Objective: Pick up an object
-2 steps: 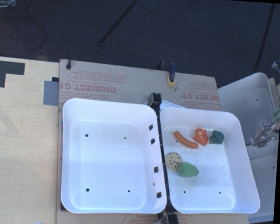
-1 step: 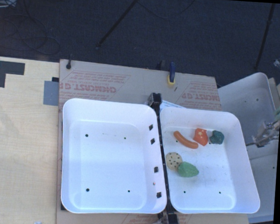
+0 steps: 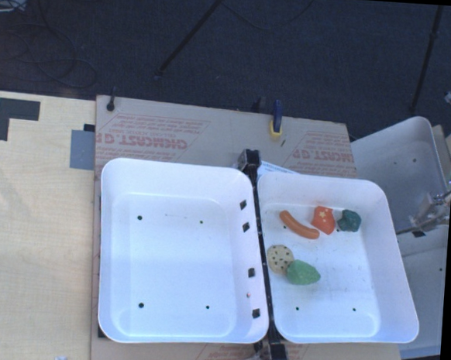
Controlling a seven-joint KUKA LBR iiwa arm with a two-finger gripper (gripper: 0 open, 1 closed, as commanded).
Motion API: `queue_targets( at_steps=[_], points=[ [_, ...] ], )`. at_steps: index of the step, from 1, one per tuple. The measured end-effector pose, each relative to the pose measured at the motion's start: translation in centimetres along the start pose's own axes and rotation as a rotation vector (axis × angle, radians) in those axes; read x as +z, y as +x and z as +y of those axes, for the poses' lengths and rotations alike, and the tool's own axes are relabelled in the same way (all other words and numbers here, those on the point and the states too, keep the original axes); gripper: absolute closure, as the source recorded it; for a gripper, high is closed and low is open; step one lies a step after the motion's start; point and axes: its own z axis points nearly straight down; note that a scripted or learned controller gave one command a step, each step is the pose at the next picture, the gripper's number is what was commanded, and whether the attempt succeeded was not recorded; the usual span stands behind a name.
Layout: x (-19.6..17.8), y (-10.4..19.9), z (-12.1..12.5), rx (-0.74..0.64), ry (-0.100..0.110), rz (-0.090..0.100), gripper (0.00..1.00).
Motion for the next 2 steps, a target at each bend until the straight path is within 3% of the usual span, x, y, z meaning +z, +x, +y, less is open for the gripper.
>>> queue_targets(
  at_steps=[2],
  points=[
    [-1.82,-0.09,0.04,-0.011,0.000,-0.002,1.00]
  ],
)
